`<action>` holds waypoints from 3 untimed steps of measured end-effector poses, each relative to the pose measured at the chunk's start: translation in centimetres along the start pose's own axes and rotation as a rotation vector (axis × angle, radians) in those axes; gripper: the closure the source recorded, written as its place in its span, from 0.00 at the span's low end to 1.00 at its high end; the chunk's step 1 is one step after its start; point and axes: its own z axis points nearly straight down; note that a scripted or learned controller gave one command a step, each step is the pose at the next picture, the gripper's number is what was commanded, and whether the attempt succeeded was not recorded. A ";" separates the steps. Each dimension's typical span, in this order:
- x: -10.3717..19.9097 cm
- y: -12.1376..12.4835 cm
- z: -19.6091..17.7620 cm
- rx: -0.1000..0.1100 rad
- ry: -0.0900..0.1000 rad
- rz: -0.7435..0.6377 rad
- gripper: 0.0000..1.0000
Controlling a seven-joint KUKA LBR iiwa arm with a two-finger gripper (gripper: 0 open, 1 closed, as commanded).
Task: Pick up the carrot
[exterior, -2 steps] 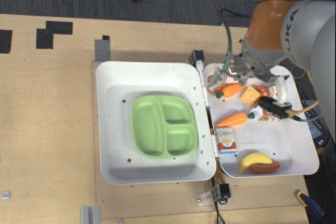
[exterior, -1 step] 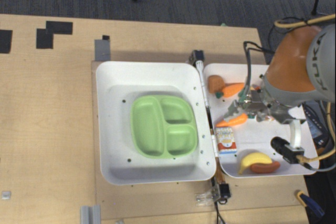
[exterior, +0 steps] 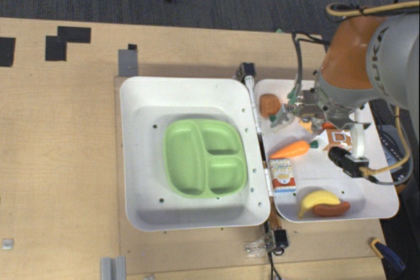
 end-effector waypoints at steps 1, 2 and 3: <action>-3.3 -3.4 8.9 -0.006 0.001 0.017 0.00; -4.3 5.3 10.0 0.000 0.000 0.121 0.00; -3.9 0.5 9.9 -0.001 -0.001 0.050 0.00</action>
